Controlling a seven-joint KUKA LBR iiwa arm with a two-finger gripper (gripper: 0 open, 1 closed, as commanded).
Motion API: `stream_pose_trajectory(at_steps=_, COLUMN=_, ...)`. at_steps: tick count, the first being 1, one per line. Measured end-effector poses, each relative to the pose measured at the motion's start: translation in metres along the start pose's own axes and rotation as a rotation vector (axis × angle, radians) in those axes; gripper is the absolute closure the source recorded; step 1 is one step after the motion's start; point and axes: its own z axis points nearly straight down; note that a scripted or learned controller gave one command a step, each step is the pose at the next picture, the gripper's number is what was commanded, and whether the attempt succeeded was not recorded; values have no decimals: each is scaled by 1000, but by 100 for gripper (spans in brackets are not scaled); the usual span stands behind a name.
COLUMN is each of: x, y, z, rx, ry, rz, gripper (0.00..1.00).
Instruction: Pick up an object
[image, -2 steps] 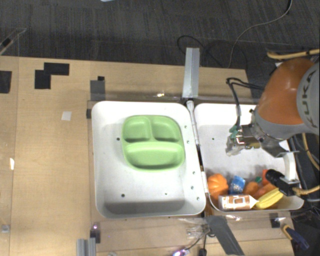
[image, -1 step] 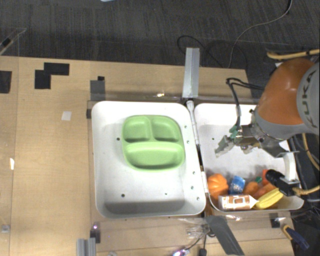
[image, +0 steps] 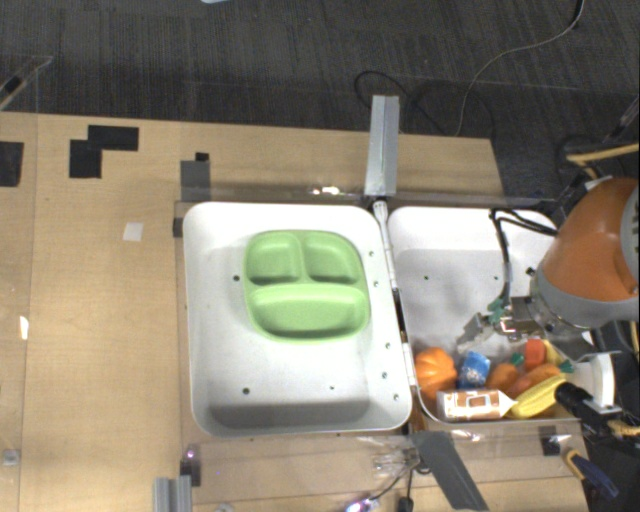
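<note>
Just below fingers (image: 497, 322): blue object (image: 474, 369).

Dark grey carpet floor (image: 250, 55) across the top of the frame, crossed at upper right by a thin pale cable (image: 520, 45). Below, a light wooden bench top (image: 90, 330) with black square markings (image: 100, 148) at upper left. Even, soft overhead light.
</note>
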Motion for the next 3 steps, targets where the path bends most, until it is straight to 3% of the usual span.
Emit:
stream_pose_trajectory(at_steps=1, x=29, y=42, z=-89, rx=-3, ry=0, rz=160, gripper=0)
stream_pose_trajectory(at_steps=2, x=3, y=14, z=34, rx=2, ry=1, rz=151, gripper=0)
stream_pose_trajectory(at_steps=3, x=5, y=5, z=65, rx=-14, ry=-2, rz=-70, gripper=0)
